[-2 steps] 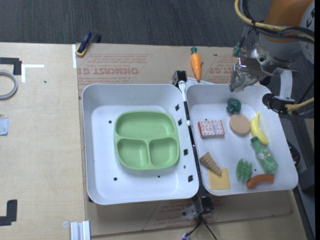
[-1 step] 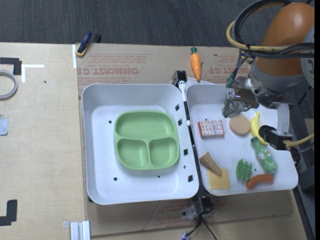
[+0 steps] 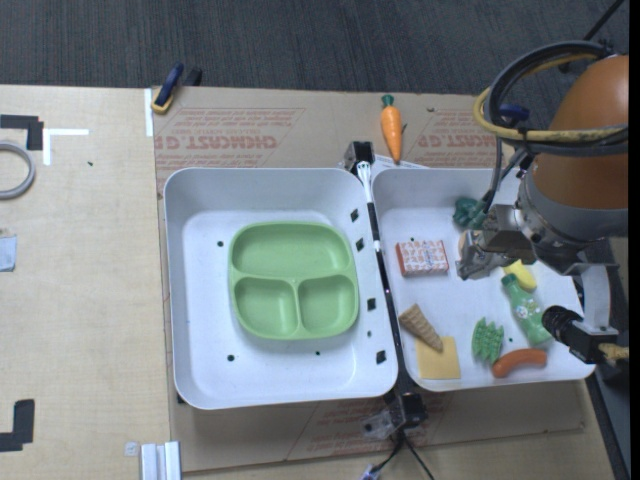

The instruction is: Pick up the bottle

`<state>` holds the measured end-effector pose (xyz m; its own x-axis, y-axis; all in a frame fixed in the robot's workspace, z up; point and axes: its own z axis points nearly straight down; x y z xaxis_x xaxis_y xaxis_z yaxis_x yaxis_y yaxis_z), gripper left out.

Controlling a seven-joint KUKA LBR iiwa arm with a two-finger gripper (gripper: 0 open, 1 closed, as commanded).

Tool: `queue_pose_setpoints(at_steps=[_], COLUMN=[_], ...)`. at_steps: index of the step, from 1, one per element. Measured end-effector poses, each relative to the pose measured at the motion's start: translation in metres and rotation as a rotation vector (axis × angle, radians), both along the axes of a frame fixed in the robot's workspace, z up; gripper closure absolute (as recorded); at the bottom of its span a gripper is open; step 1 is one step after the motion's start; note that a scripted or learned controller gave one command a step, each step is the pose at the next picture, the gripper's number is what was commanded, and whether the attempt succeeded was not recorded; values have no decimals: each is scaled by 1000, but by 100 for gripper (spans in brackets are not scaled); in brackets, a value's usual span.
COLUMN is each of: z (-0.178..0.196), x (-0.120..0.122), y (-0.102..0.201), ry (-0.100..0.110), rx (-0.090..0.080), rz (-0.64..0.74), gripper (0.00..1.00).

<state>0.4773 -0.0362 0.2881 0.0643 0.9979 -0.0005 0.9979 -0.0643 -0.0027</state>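
The bottle point(image 3: 527, 310) is small and green with a pale label. It lies on its side near the right wall of the right bin point(image 3: 440, 193), with a yellow piece point(image 3: 520, 273) at its upper end. My gripper point(image 3: 478, 258) hangs low over the right bin, just left of and slightly above the bottle, between it and a pink box point(image 3: 422, 257). The grey wrist and the orange band point(image 3: 592, 103) cover the bin's back right corner. I see nothing held in the gripper.
The right bin also holds a teal toy point(image 3: 466, 210), a cone point(image 3: 421, 326), a yellow slice point(image 3: 438, 360), a green leafy piece point(image 3: 487, 338) and a sausage point(image 3: 519, 361). A green divided plate point(image 3: 294, 280) sits in the left bin point(image 3: 190, 268). A carrot point(image 3: 390, 128) lies behind the bins.
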Motion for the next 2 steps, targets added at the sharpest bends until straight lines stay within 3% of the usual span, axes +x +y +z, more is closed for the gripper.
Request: queue_pose_setpoints(at_steps=[1, 2], z=[-69, -76], x=[0, 0], y=[27, 80], ry=[-1, -1], rx=[0, -1], rz=[33, -140], gripper=[100, 100])
